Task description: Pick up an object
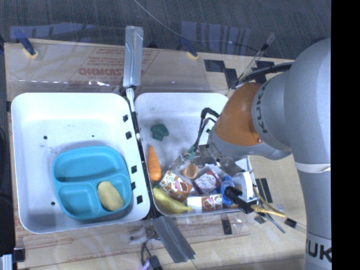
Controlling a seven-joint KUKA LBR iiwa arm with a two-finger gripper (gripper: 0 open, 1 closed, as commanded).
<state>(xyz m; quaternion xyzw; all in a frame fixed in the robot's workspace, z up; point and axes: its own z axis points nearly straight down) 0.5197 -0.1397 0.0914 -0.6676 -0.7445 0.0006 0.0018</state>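
Two white bins (34, 111) on a taped bench (281, 167) — fingers' state I cannot tell.

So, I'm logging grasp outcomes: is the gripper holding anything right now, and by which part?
It cannot be told. The gripper is down among the packets and toy food in the right bin, mostly hidden beneath the arm's wrist.

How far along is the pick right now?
Done: the arm has reached into the right bin, with the gripper low over the pile of packets. In hand: nothing visibly held. Left: grasp and lift something; the carrot, banana and green piece lie untouched.
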